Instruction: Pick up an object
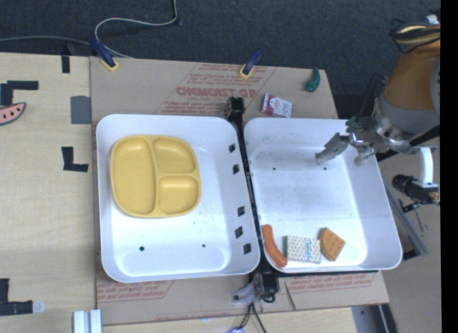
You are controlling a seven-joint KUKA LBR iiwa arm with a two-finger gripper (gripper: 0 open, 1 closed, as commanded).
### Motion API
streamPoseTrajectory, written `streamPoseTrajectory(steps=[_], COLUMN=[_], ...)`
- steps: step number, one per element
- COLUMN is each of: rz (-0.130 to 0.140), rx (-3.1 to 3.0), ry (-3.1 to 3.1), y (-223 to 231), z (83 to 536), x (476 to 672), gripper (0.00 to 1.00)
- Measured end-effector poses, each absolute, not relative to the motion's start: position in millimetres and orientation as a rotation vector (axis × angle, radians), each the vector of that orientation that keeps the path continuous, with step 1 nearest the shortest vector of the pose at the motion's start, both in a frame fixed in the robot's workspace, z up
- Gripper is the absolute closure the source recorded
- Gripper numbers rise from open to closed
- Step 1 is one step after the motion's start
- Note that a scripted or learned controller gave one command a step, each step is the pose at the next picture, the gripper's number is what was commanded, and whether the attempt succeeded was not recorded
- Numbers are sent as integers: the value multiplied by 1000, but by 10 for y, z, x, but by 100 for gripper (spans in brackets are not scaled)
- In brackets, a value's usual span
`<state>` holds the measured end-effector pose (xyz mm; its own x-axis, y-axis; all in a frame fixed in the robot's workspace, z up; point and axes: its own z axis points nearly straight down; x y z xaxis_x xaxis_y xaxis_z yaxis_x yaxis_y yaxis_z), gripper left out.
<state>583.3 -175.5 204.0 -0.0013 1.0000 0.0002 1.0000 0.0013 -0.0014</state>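
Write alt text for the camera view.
A grey arm's gripper hovers over the right bin, near its far edge, holding nothing. A hot dog, small packet and cracker lie along that bin's near edge; the left bin holds a yellow divided plate.

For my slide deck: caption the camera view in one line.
Gripper hovers over the right bin, far from the sausage, packet and cracker along its near edge.
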Motion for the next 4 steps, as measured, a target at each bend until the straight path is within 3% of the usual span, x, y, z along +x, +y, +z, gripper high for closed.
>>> streamPoseTrajectory(steps=[1, 2, 3, 4], rz=[2, 1, -2, 1], rx=[-2218, -2217, -2219, -2216], ry=[-2220, -2221, -2224, -2223], y=[-1220, -1217, -676, 115], z=[943, 1039, 2182, 1986], x=[5275, 5280, 5027, 4961], gripper=[0, 100, 100, 100])
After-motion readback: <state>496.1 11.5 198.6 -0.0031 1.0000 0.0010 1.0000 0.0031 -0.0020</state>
